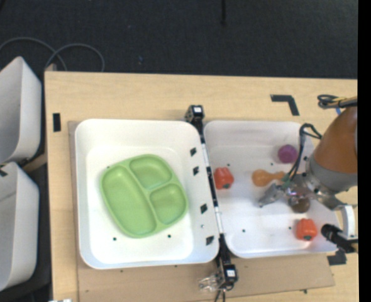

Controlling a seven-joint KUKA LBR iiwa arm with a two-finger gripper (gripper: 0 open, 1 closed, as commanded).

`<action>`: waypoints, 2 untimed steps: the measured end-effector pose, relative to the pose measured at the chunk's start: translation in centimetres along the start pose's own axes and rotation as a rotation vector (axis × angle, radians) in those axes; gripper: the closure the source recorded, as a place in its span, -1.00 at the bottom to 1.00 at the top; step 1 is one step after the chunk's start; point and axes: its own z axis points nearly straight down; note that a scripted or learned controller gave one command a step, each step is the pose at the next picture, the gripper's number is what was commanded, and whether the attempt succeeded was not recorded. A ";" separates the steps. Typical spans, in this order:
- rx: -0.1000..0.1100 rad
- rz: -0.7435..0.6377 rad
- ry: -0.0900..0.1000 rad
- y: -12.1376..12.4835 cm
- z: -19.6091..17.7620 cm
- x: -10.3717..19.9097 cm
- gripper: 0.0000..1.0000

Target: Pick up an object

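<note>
The right bin (248, 137) holds several small objects. A red-orange piece (222, 178) lies near its left wall. A purple ball (287, 153) sits toward the back. An orange pear-shaped piece (264, 177) rests in the middle, and another red-orange piece (305, 229) lies near the front right. My gripper (270, 195) hangs low over the middle of this bin, just in front of the orange pear-shaped piece and pointing left. A dark brown object (299, 202) sits right beside the gripper's body. The arm's orange band (339, 145) looms over the bin's right side.
The left bin (85, 168) bears a green divided plate (143, 194) lying flat in its middle. A clamp and divider (205, 168) run between the two bins. White chairs (6, 112) stand left of the bench. Cables trail near the bench's right edge (336, 100).
</note>
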 end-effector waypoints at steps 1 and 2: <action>0.000 0.005 -0.008 -0.1 -0.8 -0.5 1.00; -0.003 0.007 -0.015 0.6 -5.2 -0.4 1.00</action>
